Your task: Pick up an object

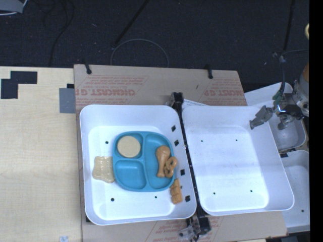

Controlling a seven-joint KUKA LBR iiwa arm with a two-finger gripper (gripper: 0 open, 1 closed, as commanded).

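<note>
Camera view: gripper (263,116) sits over the right bin's (237,165) far right corner, at the rim; can't tell the finger state from here, nothing visibly held. Left bin (96,130) holds a blue divided tray (135,178) with a tan round disc (128,146) far-left and a pretzel-like piece (165,161) right. Tan bread-like piece (103,169) touches the tray's left edge; small tan piece (175,191) near-right.

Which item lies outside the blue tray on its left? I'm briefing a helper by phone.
Find the left white bin. In it sits a blue divided tray. Against the tray's left edge lies a pale beige toast-like piece, flatter and lighter than the brown pieces opposite.
</note>
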